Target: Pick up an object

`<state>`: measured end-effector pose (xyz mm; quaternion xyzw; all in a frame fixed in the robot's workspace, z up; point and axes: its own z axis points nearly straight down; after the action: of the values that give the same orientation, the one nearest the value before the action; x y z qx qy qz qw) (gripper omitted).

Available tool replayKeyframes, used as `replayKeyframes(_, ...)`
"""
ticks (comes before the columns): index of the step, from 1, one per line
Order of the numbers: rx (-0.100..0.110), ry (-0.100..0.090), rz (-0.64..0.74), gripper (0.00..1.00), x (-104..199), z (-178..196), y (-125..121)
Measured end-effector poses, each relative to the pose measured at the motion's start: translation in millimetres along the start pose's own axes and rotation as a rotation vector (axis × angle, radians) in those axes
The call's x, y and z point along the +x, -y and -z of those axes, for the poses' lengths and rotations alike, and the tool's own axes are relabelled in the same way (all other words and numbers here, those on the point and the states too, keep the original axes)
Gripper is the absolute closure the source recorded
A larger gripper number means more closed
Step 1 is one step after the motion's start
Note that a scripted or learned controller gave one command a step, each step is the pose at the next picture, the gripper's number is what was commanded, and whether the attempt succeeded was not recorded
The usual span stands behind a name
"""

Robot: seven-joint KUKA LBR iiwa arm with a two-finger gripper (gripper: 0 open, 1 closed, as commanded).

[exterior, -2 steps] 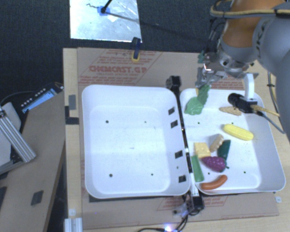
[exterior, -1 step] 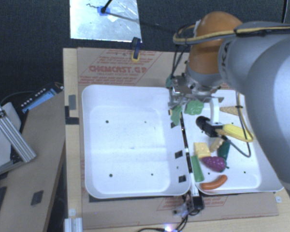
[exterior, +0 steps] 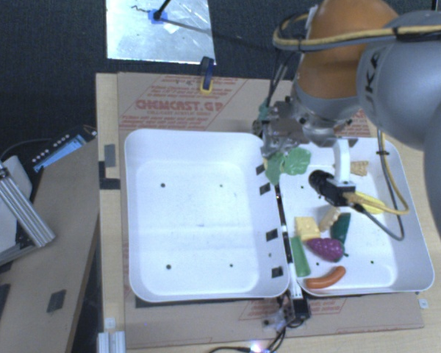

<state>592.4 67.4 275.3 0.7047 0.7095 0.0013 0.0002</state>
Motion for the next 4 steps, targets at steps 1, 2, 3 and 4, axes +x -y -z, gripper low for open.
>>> replayKeyframes(1, -0.005, -0.001, 0.001, 1.00, 37.1, 35.1, -28.1)
replayKeyframes(2, -0.002, 0.001, 0.002, 1.00, 34.7, 43.8, -27.3)
replayKeyframes(3, -0.003, 0.001, -0.001, 1.00, 71.4, 31.1, -68.0)
replayKeyframes(4, 0.019, 0.002, 0.001, 1.00, 108.2, -97.4, -0.8)
